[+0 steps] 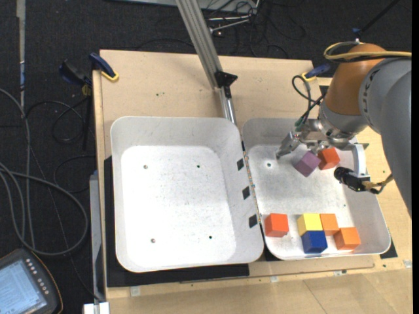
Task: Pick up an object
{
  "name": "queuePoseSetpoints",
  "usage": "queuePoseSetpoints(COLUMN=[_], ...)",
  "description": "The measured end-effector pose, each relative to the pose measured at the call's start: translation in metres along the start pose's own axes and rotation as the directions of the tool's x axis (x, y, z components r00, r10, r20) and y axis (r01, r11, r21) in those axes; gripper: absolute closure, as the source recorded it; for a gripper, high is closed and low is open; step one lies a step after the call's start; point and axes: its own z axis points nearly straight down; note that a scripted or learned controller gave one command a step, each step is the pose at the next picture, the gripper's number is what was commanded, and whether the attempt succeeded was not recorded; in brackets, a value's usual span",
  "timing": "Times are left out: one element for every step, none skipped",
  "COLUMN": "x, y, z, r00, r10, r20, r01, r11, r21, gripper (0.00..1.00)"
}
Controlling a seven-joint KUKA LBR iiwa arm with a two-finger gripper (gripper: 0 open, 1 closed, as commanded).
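Observation:
My gripper hangs over the far part of the right bin, low above its floor. A purple block lies tilted right under and against it, and an orange block touches the purple one on its right. The gripper body hides the tops of both blocks, so whether the purple block is held is unclear. Along the bin's near edge sit an orange cube, a yellow cube, a blue cube and two more orange cubes.
The left bin stands beside the right one, joined to it by black clips. A slanted metal pole rises behind the bins. A black cable end hangs from the wrist over the right bin.

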Motion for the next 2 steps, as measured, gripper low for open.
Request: queuePoseSetpoints(x=[0.0,-0.003], y=[0.001,-0.003], z=[-0.011,-0.057], r00=[1.0,1.0], r10=[0.001,0.003], r20=[0.001,0.0], r01=[-0.001,-0.003], r11=[1.0,1.0], r21=[-0.004,-0.005], gripper=[1.0,1.0])
